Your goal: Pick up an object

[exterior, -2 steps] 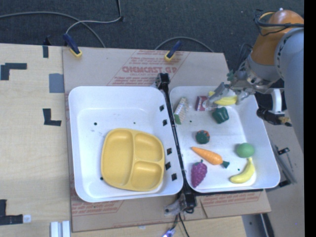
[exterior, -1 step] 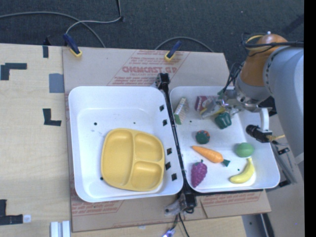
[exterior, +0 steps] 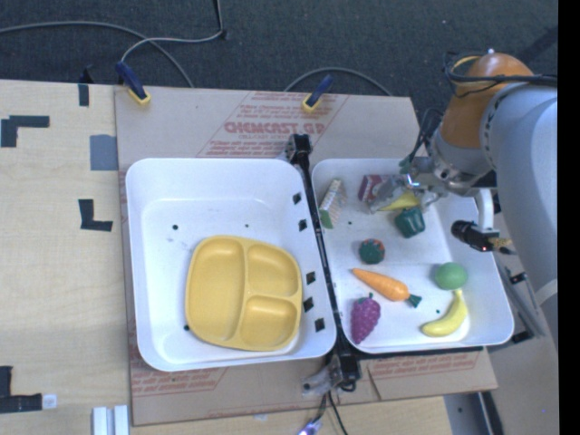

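The two-finger gripper (exterior: 405, 191) hangs over the far side of the right shallow white plastic bin (exterior: 485, 333), reaching in from the right; whether its fingers are parted or closed cannot be told from this slant. Crowded right under and beside it lie a dark green toy pepper (exterior: 410, 222), a small yellow piece (exterior: 401, 204) touching the pepper's top, and a dark red packet (exterior: 372, 188) just to the left. A slim pale wrapper (exterior: 329, 199) rests against the bin's left wall. Nearer the front lie a round dark green vegetable (exterior: 371, 251), an orange plastic carrot (exterior: 384, 285), a purple bunch of grapes (exterior: 364, 317), a light green ball-like fruit (exterior: 449, 275) and a yellow banana (exterior: 448, 316). The left white bin (exterior: 154, 188) holds a yellow three-compartment plastic tray (exterior: 243, 292).
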`<act>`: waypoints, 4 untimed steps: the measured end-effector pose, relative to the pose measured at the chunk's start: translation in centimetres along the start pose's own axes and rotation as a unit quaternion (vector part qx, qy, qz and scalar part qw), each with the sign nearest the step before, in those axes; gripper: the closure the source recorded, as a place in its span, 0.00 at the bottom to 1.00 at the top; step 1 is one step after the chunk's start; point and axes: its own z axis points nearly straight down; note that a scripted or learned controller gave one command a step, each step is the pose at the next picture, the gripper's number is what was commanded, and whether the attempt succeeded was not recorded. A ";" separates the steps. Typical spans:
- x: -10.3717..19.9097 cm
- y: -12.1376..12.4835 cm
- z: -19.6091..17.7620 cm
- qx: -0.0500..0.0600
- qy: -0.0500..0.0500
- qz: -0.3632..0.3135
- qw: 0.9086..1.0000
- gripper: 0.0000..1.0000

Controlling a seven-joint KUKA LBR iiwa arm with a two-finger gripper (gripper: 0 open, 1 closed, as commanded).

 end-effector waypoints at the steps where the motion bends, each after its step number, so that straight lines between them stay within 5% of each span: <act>1: 0.3 -0.3 -0.1 -0.005 -0.004 0.002 1.000 0.00; 2: -0.7 -0.6 -0.1 -0.008 -0.002 0.001 1.000 0.00; 3: -0.6 -0.7 -1.0 -0.005 -0.002 0.001 1.000 1.00; 4: 0.2 -4.6 -9.8 -0.009 -0.003 0.002 1.000 1.00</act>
